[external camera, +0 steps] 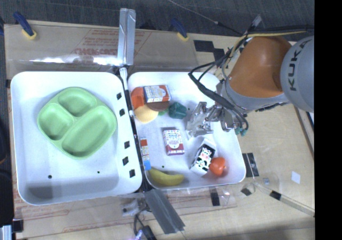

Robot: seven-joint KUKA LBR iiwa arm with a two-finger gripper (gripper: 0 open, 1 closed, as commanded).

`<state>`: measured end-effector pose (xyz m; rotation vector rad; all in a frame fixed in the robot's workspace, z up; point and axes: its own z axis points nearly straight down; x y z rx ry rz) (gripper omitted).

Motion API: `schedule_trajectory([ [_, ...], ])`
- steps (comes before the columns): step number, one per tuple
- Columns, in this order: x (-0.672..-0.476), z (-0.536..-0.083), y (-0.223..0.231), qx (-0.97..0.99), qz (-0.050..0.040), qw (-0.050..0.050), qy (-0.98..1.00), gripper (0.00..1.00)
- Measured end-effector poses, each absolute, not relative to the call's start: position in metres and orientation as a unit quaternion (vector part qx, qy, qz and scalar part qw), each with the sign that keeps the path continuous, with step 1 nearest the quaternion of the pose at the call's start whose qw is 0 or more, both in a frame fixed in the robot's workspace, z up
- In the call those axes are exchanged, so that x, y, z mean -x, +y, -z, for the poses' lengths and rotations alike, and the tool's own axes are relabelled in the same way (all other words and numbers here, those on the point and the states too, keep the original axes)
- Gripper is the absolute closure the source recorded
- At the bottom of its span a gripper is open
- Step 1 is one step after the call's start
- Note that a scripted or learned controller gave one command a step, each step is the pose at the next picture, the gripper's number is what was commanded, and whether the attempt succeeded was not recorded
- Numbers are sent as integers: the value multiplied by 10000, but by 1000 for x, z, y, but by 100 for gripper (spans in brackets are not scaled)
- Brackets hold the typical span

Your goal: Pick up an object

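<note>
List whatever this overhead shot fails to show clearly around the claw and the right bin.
- Claw: camera view, blurred metallic tangle with cables across it; open or shut cannot be told.
- Cow-print carton: its print is too small to read.
- Red carton: label too small to read.
- Orange box: a yellow round item overlaps its lower edge.
- Arm: cut off by the view's right side.

bins (32,180): smooth white plastic, faint sheen | divided plate (77,121): matt green plastic | bench (278,175): pale wood, matt | banana (165,178): smooth yellow skin | cartons (173,141): printed paper | wrist band (259,68): glossy orange
</note>
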<state>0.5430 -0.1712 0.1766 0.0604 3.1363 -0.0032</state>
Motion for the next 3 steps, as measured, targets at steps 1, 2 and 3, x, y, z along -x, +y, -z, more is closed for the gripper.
schedule_trajectory([
  [1, -594, -200, -67, -636, -7, 9, 9980, 100],
  [2, -536, -192, -32, 1393, -3, -6, 9902, 100],
  [3, -491, -192, -68, 497, 0, -7, 9988, 100],
])
